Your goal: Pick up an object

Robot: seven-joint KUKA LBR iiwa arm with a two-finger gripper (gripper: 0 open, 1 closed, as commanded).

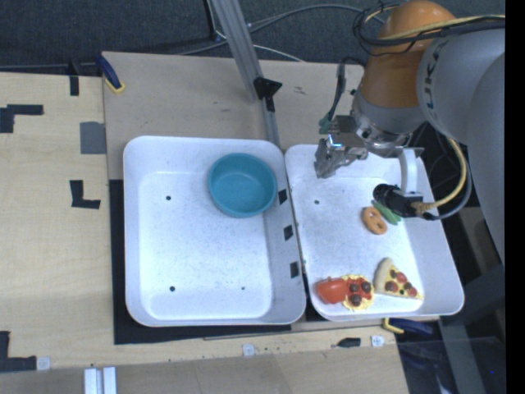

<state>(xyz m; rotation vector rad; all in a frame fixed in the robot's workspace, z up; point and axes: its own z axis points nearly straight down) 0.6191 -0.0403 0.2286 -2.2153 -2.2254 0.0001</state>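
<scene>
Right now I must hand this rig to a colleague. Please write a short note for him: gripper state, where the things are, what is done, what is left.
Gripper: above the far left corner of the right bin, holding nothing I can see.
Right bin: small orange piece mid-right; pizza slice, red and yellow toy food along the near edge.
Left bin: blue bowl at the far right.
Done: nothing picked.
Left: grasp and lift one object.

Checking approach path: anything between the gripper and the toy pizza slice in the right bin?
Nothing visible blocks it. The gripper hangs over the right bin's far-left part; the pizza slice lies near its near-right corner. The small orange piece sits just off that line.
</scene>
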